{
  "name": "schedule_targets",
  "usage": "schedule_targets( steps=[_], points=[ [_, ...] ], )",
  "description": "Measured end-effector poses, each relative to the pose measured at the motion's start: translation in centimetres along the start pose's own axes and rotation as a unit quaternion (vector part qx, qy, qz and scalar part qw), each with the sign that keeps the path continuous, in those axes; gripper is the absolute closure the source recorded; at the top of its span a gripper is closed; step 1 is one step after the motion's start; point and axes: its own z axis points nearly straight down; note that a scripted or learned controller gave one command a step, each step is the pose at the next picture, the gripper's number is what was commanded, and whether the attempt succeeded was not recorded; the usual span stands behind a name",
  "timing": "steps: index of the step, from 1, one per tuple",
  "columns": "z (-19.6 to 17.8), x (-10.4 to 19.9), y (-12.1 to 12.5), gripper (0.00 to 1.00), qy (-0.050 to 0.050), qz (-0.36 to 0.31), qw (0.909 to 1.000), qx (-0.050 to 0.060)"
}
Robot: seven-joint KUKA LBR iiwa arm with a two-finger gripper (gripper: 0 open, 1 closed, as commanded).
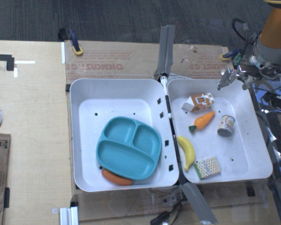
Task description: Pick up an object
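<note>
Jaws (230,76): you can't tell if they're wide or narrow, the tip is a small dark tangle of metal & cables at the top right corner of the right bin (253,121), and nothing shows between them. So read it as no grasp yet.

Arm (274,27) w/ its orange band sits at the far right, high over the bin's back rim, well apart from the things below.

Candidates, all in the right bin: small carton (200,101) nearest the jaws, carrot (203,120) just below it, tin can (226,125) lying on its side to the right, banana (187,151) along the left wall, sponge-like block (207,167) at the front, touching or just beside the banana's tip.

Left bin (79,125) holds a teal divided plate (129,147) w/ an orange sausage-like piece (116,178) poking out under its front edge.

Progress, as a judgement: approach stage only. Left for you: choose a target, descend, close, lift. Carton looks the shortest reach; everything lies untouched on the bin floors
</note>
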Motion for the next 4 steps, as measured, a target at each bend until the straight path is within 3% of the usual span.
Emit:
schedule_targets(
  steps=[1, 2, 3, 4],
  points=[
    [10.0, 5.0, -1.5, 0.00, -0.002, 0.001, 0.9999, -0.013],
    [12.2, 3.5, -5.2, 0.00, 0.000, 0.002, 1.0000, -0.001],
    [12.3, 4.3, -8.6, 0.00, 0.000, 0.003, 1.0000, 0.000],
    [11.4, 4.2, -8.6, 1.00, 0.000, 0.005, 1.0000, 0.000]
  ],
)
